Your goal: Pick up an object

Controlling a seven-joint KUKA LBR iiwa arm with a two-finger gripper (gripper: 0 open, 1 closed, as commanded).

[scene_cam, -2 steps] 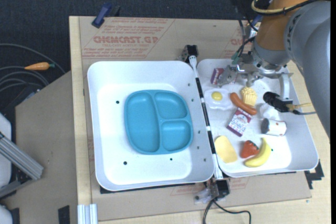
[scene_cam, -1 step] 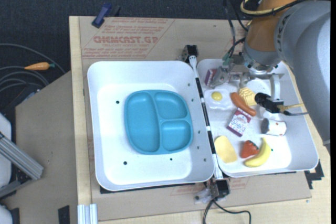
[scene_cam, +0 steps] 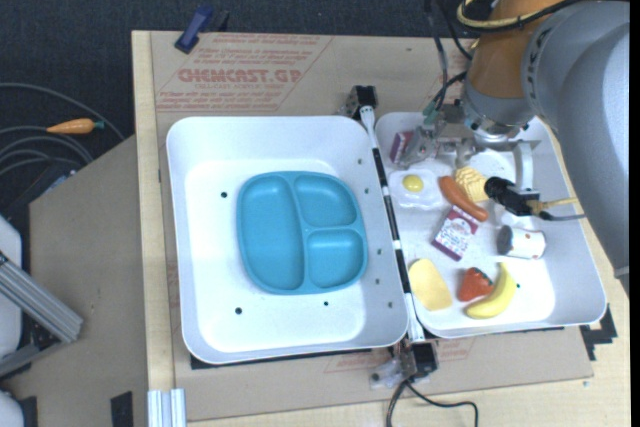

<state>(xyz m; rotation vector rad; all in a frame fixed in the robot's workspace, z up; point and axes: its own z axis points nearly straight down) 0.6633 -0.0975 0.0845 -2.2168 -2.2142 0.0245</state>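
My gripper [scene_cam: 446, 141] hangs low over the far end of the right bin [scene_cam: 575, 285], below the orange wrist band. Just left of it lies a small maroon item [scene_cam: 400, 147]. In front of it sit a fried egg toy [scene_cam: 412, 183] and an orange hot-dog-like toy [scene_cam: 467, 194]. Further forward are a red and white carton [scene_cam: 455, 236], a pale yellow piece [scene_cam: 430, 284], a red strawberry-like toy [scene_cam: 475, 283] and a banana [scene_cam: 497, 296]. A black and white object [scene_cam: 521, 241] lies towards the right. The view shows nothing held in the gripper.
The left bin [scene_cam: 200, 315] holds a blue divided plate [scene_cam: 300, 231]. A black divider rail [scene_cam: 385, 205] runs between the bins. The grey arm covers the right bin's far right corner. Cables lie on the floor at the left.
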